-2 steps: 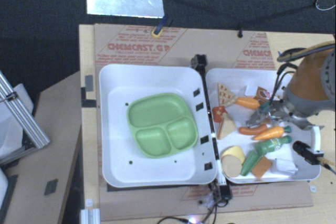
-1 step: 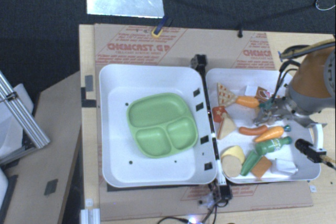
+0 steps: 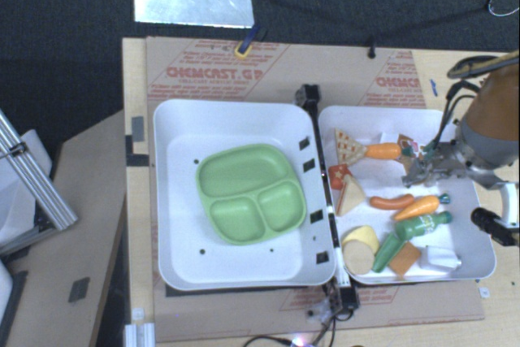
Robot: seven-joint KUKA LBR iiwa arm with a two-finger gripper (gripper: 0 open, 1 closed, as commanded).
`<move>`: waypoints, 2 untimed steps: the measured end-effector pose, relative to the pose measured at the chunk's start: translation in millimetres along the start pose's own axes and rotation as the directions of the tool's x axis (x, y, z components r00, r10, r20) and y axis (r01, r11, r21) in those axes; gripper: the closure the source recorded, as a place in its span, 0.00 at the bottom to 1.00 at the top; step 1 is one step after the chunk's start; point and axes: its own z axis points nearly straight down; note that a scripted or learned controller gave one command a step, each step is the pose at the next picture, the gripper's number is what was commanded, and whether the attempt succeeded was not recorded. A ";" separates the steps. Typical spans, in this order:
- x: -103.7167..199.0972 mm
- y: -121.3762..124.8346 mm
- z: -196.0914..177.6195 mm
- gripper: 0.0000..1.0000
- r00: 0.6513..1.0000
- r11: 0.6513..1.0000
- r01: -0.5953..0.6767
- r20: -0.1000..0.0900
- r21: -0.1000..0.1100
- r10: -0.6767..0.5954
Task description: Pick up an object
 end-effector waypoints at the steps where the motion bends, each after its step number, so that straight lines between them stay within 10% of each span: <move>1: -3.6 -6.9 -58.7 1.00 1.000 1.000 0.000 0.001 -0.002 0.000; 2: -4.0 -5.6 -84.3 1.00 1.000 1.000 0.003 0.000 0.000 -0.003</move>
